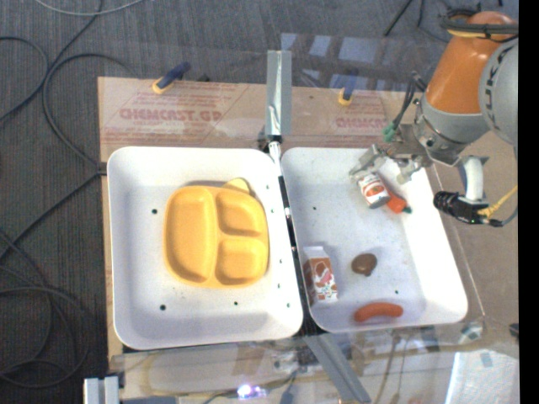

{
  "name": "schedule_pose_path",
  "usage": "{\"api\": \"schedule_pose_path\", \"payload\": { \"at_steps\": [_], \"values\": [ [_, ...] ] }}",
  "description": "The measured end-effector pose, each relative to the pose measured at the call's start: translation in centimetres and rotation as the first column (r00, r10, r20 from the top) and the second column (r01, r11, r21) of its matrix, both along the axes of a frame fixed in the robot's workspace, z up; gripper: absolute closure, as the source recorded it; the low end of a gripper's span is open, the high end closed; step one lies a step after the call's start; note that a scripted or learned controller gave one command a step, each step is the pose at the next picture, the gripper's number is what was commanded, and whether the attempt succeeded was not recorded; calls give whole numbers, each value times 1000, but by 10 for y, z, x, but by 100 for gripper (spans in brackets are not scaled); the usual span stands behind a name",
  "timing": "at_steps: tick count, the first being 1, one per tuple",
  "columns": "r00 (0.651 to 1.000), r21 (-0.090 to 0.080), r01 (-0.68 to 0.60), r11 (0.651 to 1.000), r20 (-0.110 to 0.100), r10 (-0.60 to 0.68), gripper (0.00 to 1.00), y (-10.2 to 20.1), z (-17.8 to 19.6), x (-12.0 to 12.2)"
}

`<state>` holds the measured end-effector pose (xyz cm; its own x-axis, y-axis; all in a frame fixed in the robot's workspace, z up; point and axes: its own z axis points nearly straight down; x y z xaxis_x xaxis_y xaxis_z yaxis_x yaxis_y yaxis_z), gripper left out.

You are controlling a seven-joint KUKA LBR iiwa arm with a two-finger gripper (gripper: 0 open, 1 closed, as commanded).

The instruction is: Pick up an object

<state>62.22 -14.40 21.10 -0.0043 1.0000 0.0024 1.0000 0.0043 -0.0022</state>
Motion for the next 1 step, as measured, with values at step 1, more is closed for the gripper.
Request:
{"api": "schedule_pose_path", "payload": {
  "at_steps": [1],
  "values": [
    [977, -9, 213, 977, 0, -213, 0, -14, -100, 6]
  ]
}}
